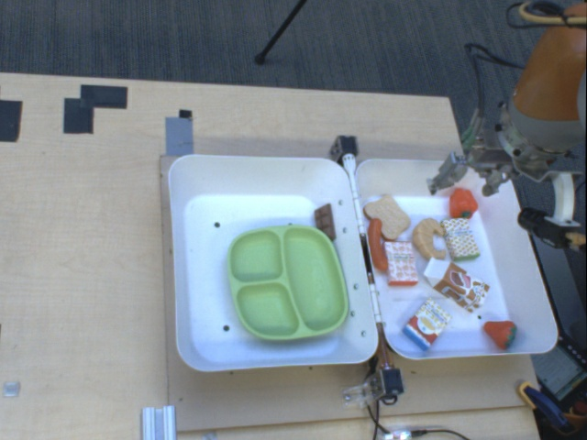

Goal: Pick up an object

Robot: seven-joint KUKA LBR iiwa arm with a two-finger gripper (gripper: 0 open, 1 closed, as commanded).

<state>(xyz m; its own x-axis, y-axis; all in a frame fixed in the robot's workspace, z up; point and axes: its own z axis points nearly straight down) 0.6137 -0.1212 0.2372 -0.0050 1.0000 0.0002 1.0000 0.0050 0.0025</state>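
Observation:
My gripper (470, 178) hangs over the back of the right bin (537, 287), open, with nothing between its fingers. Just below it lies a red-orange toy pepper (463, 203). Further in lie a bread slice (388, 215), a sausage (377, 244), a croissant (427, 237), a green patterned box (461, 239), a red-and-white box (401, 263), a brown box (461, 288), a blue-and-yellow box (427, 324) and a strawberry (500, 335).
The left bin (197, 246) holds a green divided plate (287, 282) and a small brown piece (325, 216) near the divider. The arm's orange band (550, 71) sits above the right bin's back corner. Cables run along the right side.

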